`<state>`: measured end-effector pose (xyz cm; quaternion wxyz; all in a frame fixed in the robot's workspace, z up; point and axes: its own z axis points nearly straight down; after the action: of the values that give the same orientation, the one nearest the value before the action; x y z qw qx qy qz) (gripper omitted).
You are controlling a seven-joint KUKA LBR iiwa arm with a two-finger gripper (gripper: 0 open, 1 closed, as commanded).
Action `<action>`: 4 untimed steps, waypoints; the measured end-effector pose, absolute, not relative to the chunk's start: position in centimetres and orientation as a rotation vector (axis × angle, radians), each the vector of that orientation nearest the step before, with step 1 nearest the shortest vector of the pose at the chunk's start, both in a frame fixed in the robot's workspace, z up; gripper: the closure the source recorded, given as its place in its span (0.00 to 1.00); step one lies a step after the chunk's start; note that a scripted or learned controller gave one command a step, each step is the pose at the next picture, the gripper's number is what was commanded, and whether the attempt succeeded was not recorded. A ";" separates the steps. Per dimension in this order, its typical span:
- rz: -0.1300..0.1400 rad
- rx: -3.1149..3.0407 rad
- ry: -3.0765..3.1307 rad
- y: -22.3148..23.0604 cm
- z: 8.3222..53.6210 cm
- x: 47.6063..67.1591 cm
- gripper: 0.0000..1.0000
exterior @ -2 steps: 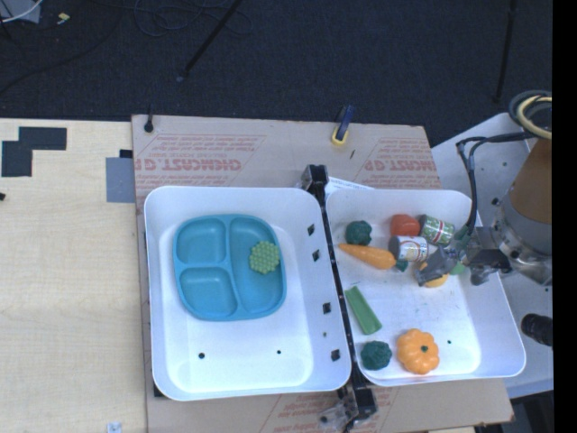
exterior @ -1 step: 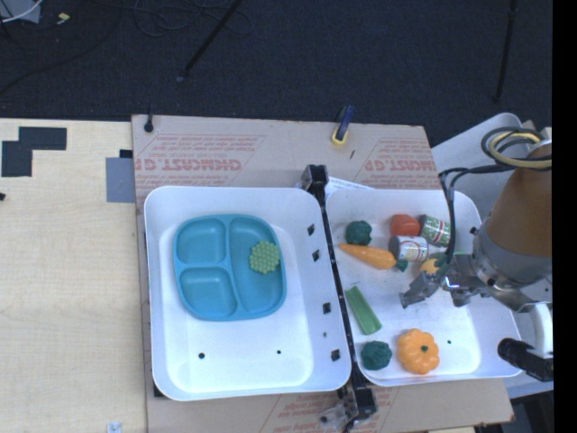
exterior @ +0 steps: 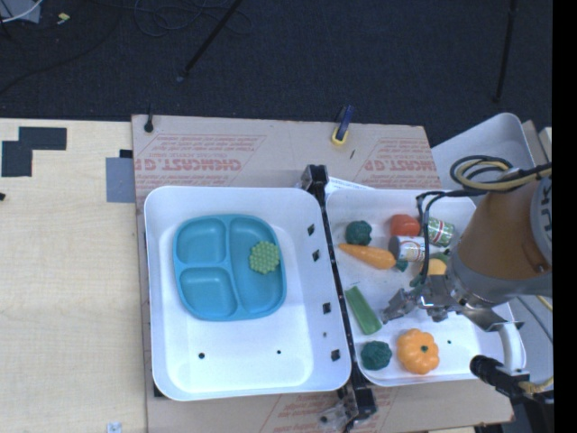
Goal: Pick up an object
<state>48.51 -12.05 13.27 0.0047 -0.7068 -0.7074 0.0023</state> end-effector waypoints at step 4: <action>-0.001 -2.220 -2.223 -10.9 19.0 49.0 1.00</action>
<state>48.96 -10.91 18.98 -0.0001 -0.7068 -0.7075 -0.0003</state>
